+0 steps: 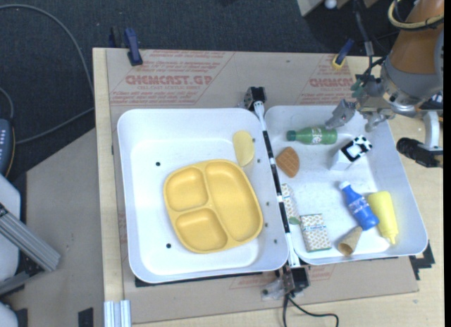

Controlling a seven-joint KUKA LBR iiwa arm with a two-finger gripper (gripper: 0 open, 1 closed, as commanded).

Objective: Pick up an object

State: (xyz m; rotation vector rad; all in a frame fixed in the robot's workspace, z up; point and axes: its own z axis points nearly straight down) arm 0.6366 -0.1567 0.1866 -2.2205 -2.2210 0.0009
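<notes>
My gripper (357,117) hangs over the far part of the right bin (412,199), open, its two grey fingers spread with nothing between them. Just below its left finger lies a green bottle (313,135) on its side. A small black-and-white block (354,148) sits under the gripper, toward the front. Further forward in that bin lie a brown cookie (287,161), a blue bottle (359,206), a yellow bottle (384,214), a cone (349,241) and a small patterned box (315,231).
The left bin (134,177) holds a yellow divided plate (211,206) and a pale yellow piece (244,147) at its far right corner. A black clamp (255,96) sits where the bins meet. The arm's orange band (416,44) is at the right edge.
</notes>
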